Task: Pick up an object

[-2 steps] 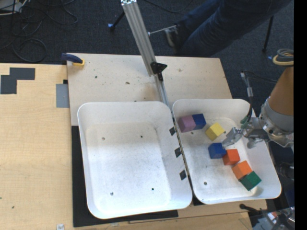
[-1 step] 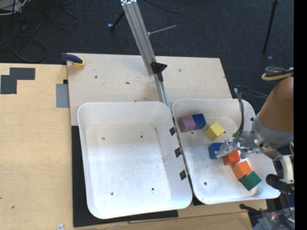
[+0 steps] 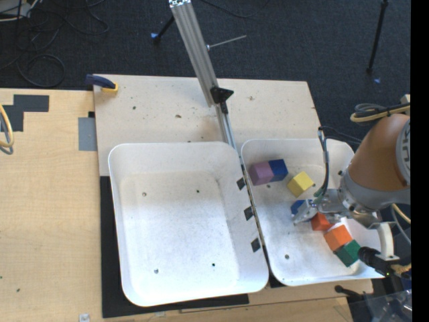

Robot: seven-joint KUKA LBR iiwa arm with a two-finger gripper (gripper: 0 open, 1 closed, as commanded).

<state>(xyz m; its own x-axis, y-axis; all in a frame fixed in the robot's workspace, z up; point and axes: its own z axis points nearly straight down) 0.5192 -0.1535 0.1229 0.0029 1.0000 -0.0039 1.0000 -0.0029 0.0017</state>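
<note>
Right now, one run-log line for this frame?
gripper low in right bin | beside red block | grasp unconfirmed | purple block, yellow block loose

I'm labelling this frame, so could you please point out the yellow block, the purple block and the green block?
yellow block (image 3: 301,182): camera view, centre of its top face.
purple block (image 3: 261,173): camera view, middle of its top face.
green block (image 3: 348,253): camera view, middle of its visible face.
</note>
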